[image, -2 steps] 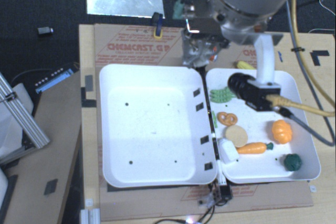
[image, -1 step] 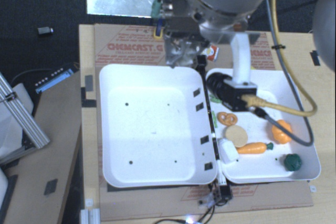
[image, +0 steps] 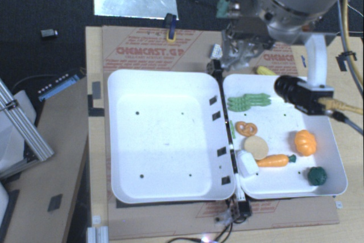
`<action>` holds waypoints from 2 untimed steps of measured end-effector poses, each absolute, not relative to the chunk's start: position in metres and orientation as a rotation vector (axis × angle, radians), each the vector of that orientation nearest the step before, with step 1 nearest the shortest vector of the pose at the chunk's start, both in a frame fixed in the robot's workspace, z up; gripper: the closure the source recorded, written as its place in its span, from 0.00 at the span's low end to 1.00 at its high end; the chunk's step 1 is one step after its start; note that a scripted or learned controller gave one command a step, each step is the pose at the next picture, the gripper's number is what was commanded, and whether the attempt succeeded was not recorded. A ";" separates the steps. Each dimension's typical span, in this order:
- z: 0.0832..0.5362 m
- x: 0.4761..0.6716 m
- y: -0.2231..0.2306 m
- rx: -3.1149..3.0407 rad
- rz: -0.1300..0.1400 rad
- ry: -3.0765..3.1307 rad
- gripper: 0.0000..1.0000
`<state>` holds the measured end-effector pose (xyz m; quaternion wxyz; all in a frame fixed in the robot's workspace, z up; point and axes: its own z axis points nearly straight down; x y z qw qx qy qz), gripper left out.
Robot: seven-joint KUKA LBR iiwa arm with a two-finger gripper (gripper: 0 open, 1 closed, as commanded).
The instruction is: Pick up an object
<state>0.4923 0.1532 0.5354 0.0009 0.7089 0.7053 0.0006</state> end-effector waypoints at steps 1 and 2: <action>0.535 0.486 0.187 2.215 0.004 2.228 1.00; 0.535 0.486 0.226 2.214 0.004 2.230 1.00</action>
